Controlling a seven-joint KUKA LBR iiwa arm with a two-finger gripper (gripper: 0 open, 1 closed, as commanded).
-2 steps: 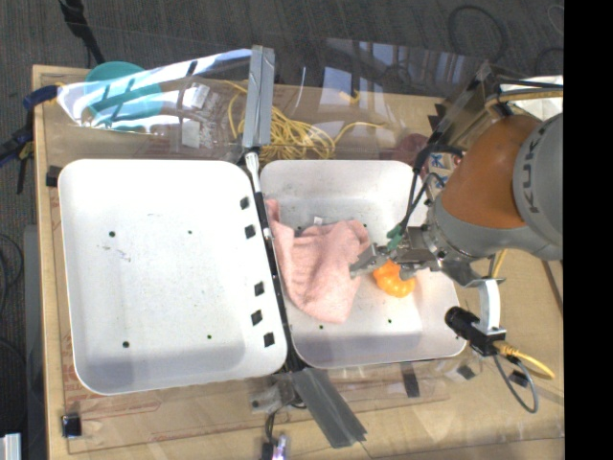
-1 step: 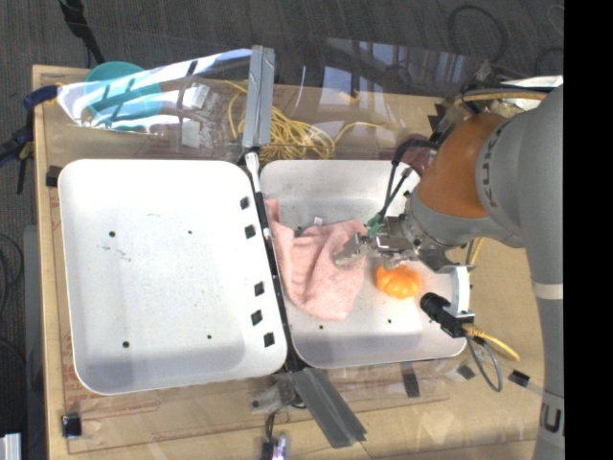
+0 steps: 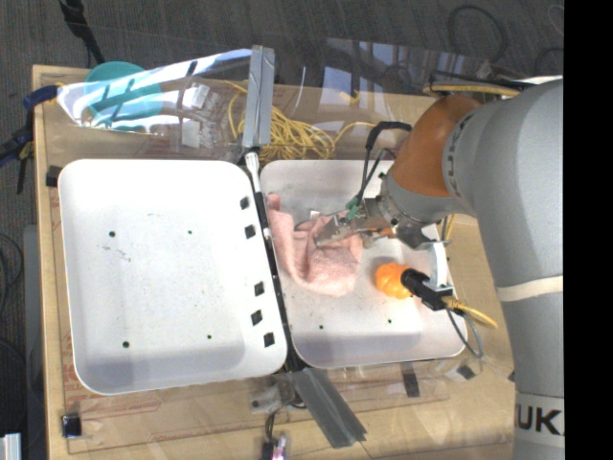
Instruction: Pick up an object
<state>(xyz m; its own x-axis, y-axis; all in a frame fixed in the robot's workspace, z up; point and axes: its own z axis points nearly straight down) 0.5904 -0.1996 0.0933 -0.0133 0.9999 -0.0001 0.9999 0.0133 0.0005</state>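
Two bins: in the right bin (image 3: 421, 338) my gripper (image 3: 330, 230) is low on the pink cloth (image 3: 321, 262); I cannot tell its state, so no lift yet.

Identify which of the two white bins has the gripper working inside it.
The right bin, beside the arm: the gripper sits over a pink cloth there, near an orange ball. The left bin has no arm above it.

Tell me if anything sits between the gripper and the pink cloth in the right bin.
Nothing visible does. The gripper is directly over the pink cloth in the right bin. The orange ball lies off to the side, clear of it.
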